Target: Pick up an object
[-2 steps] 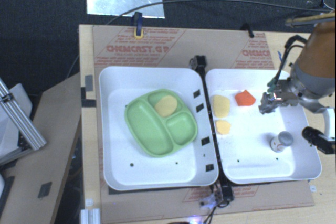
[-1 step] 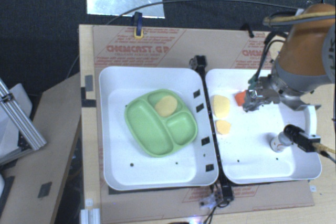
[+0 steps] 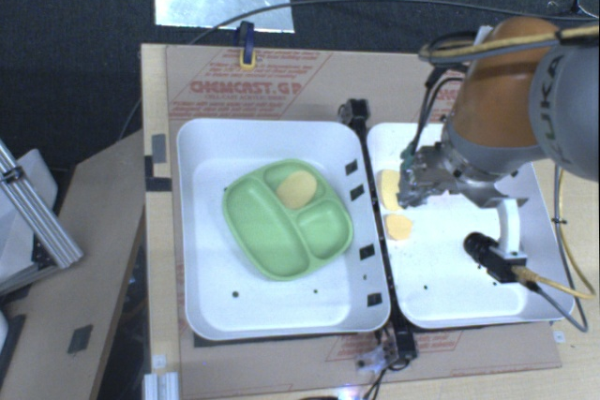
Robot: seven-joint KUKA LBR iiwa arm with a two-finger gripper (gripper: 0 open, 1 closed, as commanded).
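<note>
you have 2 shallow white plastic bins side by side on the bench, and the grey arm with the orange band (image 3: pixel 511 94) reaches in from 3 o'clock over the right bin (image 3: pixel 450 295). its two-finger gripper (image 3: pixel 412 187) hangs low near that bin's left wall, dark against the white floor. whether anything sits between its tips is too small and too shadowed to make out, so you cannot tell how wide it stands or whether it has hold of anything.

the nearest candidates are 2 pale yellow pieces in the right bin. the flat yellow slice (image 3: pixel 388 189) lies just beside the gripper at its 9 o'clock, partly hidden by it, with its long axis running roughly 12 to 6. the small round yellow chip (image 3: pixel 399 227) lies at the gripper's 7 o'clock, near but apart from it.

in the left bin (image 3: pixel 216 295) a green sectioned plastic plate (image 3: pixel 272 239) carries a rounded yellow lump (image 3: pixel 298 189) in its upper compartment, well apart from the gripper at 9 o'clock, beyond the divider between the bins.

a black cylindrical fitting (image 3: pixel 487 255) on the arm lies at the gripper's 4 o'clock.

in my judgement the move turns on the slice: a short shift toward 9 o'clock would centre the gripper on it, closing across its narrow width.
</note>
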